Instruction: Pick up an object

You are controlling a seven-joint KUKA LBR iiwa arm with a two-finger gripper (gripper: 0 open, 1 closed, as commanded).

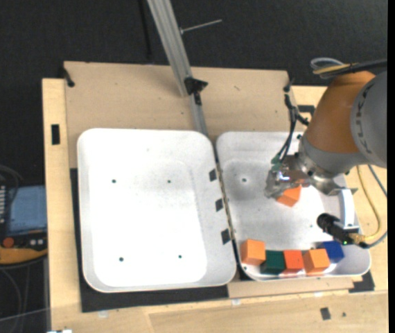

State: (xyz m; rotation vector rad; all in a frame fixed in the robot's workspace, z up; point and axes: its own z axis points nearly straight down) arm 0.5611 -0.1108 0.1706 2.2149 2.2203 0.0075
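Dark floor surrounds a pale wooden bench (149,96) that carries two shallow white bins side by side, with a slanted metal rail (173,40) running down from the top of the view to the seam between them. Off the bench's left edge lie loose cables and a blue box (28,208). On the left sits the left bin (90,186), its floor marked by a few small dark dots. Beside it, the right bin (242,158) holds the objects: along its near wall stands a row of blocks, running from an orange block (254,251) through a dark green block (274,261) and two more orange blocks (305,259) to a blue block (333,250) at the far end, each touching or just beside its neighbour. Reaching in from the right, the grey arm with its orange band (339,113) hangs over the middle of that bin, and the gripper (281,184) sits low above the bin floor. An orange cube (290,195) lies tilted right at the fingertips, well apart from the row; it seems to be clasped there, though its far side is hidden by the gripper body, so the grasp cannot be told for sure. Black cable and a small black fitting (328,224) trail from the wrist toward the bin's right corner.
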